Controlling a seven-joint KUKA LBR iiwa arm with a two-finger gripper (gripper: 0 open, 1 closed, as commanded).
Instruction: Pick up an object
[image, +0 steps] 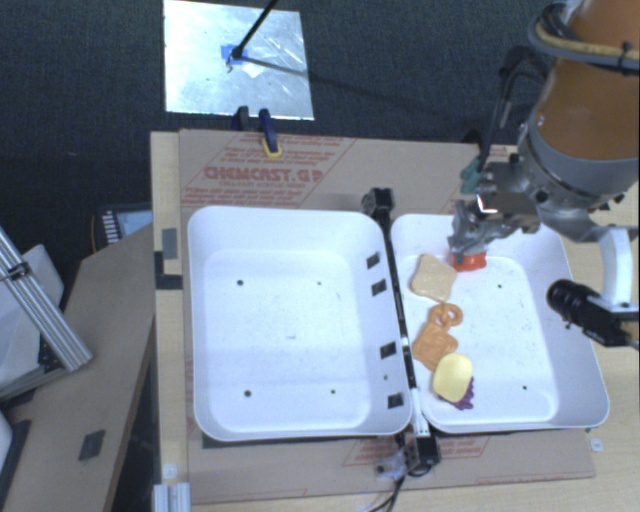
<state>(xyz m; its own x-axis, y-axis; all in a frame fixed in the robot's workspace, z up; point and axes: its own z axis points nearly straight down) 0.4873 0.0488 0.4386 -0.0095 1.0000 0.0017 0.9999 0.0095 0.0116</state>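
The right bin (560, 400) holds a beige bread-like slice (432, 277), a small orange pretzel (447, 315), an orange chunk (432, 345), a yellow lemon-like piece (452, 376) lying over something purple (466, 397), and a red-orange object (472, 262) at the bin's far side. My gripper (468, 246) points down directly over the red-orange object, which pokes out just below its tip. The fingers are hidden against the dark hardware, and contact with the object is unclear.
The left bin (290, 320) sits beside the right one, with a black divider strip (392, 300) between them. A black cylindrical fixture (585, 305) overhangs the right bin's right rim. A shiny metal sheet (238, 60) lies beyond the bench.
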